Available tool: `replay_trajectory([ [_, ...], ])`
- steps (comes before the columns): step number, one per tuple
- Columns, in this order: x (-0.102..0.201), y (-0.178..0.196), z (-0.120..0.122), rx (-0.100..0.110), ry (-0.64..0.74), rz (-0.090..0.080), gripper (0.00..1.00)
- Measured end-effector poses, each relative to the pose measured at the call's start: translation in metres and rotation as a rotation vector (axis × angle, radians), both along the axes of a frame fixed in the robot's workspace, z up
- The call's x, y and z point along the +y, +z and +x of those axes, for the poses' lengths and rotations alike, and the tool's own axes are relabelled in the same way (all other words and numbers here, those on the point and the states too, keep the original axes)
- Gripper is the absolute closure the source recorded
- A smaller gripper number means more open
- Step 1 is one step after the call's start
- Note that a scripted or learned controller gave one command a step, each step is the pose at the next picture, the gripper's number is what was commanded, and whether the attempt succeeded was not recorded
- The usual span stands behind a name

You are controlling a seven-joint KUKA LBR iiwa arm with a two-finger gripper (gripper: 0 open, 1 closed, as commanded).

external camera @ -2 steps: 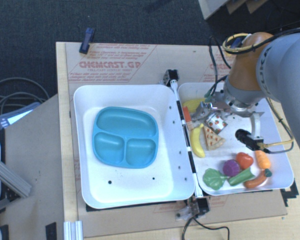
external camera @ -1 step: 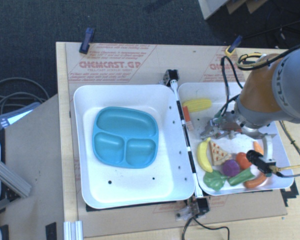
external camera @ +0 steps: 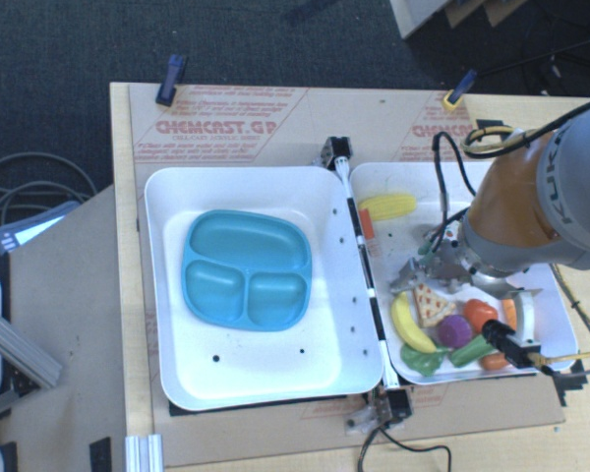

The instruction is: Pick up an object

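1. Camera view looks down on the desk (external camera: pixel 226 116), a board printed with red lettering, with a blue clamp (external camera: pixel 170 79) at its far left edge and another clamp (external camera: pixel 460 88) at the far right.
2. Left white bin (external camera: pixel 167 264) carries a blue divided plate (external camera: pixel 247 269) with three compartments, lying flat near the bin's middle.
3. Right white bin (external camera: pixel 393 180) touches the left one along a shared edge and holds the toy food.
4. Arm (external camera: pixel 531 205), grey with an orange band, reaches in from the right and hangs over the right bin.
5. End effector (external camera: pixel 435 264) sits low in the right bin, just above the pizza slice; I cannot tell how far it is open or whether it grips anything.
6. Corn cob (external camera: pixel 388 206) lies at the far end of the right bin, apart from the rest.
7. Banana (external camera: pixel 410 324), pizza slice (external camera: pixel 432 305), purple piece (external camera: pixel 455 330), tomato (external camera: pixel 479 314) and green vegetable (external camera: pixel 421 361) crowd together at the near end, touching one another.
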State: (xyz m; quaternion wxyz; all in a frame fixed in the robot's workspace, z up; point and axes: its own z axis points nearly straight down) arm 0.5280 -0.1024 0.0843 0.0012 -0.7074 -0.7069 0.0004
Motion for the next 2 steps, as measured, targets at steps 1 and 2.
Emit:
replay_trajectory([
  [1, 0.0092, 0.0001, -0.0024, 0.0, 0.001, 0.0, 0.0],
  [2, 0.0091, 0.01, -0.002, -0.002, -0.001, 0.0, 1.0],
])
